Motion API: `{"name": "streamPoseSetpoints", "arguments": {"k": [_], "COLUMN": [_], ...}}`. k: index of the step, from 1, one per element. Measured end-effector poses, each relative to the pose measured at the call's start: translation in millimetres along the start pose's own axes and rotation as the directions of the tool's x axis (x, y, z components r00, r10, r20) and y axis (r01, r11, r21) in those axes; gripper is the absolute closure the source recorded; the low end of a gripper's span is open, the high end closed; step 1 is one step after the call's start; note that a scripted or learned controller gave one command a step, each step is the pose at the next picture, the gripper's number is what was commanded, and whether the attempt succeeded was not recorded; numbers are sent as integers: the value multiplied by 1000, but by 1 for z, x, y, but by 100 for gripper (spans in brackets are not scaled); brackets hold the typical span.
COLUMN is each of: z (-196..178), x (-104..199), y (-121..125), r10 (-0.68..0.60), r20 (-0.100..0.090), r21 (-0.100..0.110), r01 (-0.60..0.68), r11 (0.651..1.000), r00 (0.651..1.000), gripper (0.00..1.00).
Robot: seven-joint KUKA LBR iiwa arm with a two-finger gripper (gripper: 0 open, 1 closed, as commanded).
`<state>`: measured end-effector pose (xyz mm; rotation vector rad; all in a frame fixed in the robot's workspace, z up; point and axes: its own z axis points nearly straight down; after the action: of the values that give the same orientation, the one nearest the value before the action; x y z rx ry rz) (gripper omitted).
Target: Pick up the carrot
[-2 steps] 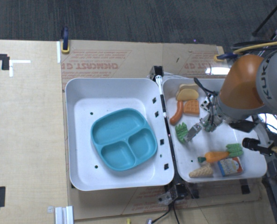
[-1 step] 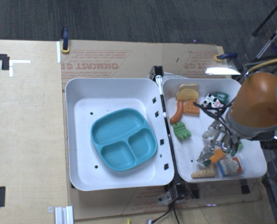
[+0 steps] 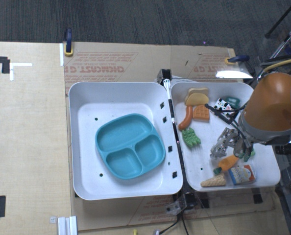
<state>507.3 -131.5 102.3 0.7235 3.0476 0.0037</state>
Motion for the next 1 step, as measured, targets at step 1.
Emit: {"name": "streamPoseSetpoints", "arguments": {"k": [1], "z": [-65], "x": [-13], "y": [1], "r10": [404], "r20": [0], "r21": [5], "r01": [-404], "r11": [915], "r00": [915], "gripper": [100]}}
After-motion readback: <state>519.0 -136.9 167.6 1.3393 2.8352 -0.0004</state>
